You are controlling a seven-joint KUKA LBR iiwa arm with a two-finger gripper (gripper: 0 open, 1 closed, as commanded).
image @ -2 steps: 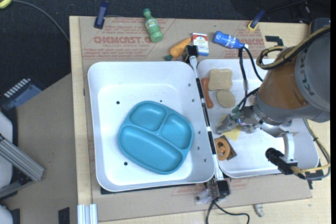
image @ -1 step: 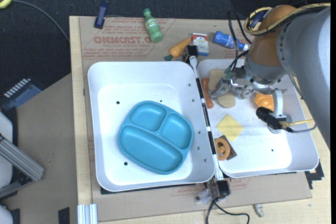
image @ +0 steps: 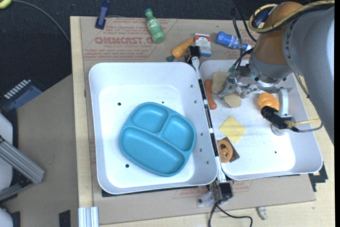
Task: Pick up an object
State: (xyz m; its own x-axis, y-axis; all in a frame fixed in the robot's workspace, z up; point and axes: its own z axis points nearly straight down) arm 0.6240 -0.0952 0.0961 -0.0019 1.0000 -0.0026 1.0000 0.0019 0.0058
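My gripper (image: pixel 237 86) is low in the right bin (image: pixel 297 159), at its far left part. It hangs right over a tan bread-like piece (image: pixel 232 100), with another tan piece (image: pixel 219 82) just to its left. An orange toy food (image: pixel 267 99) lies to its right, under the arm. A red stick-shaped item (image: pixel 211 100) rests along the bin's left wall. A yellow cheese slice (image: pixel 232 129) and a brown pretzel (image: pixel 225 150) lie nearer the front. Nothing can be seen held.
The left bin (image: pixel 106 87) holds a blue divided plate (image: pixel 157 138). Behind the bins on the board lie a green bottle (image: pixel 155 26), a blue marker (image: pixel 102 14), an orange carrot (image: pixel 183 48), a white carton (image: pixel 202 44) and a blue can (image: pixel 229 40).
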